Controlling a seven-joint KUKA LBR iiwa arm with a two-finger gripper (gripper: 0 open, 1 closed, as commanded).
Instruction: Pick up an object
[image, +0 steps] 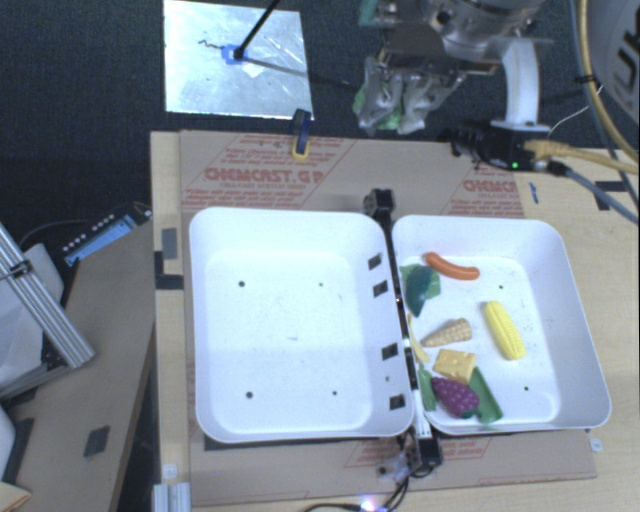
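Left bin (285, 330): shallow white plastic tray, bare floor with a few small dark dots; nothing here to take hold of.
Centre clips (381, 290): small black tabs along the seam where the two trays meet; an obstacle for anything lying close to that wall.
Right bin (570, 300): matching white tray; all the toy food lies in its left and middle part.
Green leafy toy (420, 287): dark green, flat and irregular, just beside the seam wall; probably light, thin, awkward to pinch, crowded by the clips.
Sausage (452, 267): small orange-red plastic cylinder near the far wall; likely light, smooth and prone to roll; best gripped across its short width at the middle.
Cone (447, 332): tan ridged waffle cone lying on its side; tapered, so likely to squirt out unless taken at the wide end.
Cheese block (454, 364): yellow wedge touching the grapes; flat faces, probably stiff and easy to clamp, but neighbours crowd it.
Grape bunch (457, 397): purple knobbly cluster resting on a green strip (487, 398) near the front wall; bumpy surface should resist slipping.
Corn cob (504, 329): yellow textured plastic, well apart from the rest; judged the best candidate, rigid, light, open floor on both long sides, gripped across its middle.
Gripper (398, 100): hangs high beyond the far edge of the bins, over the cardboard; greenish fingers blurred, spread or pressed together cannot be told; no object seen in it.
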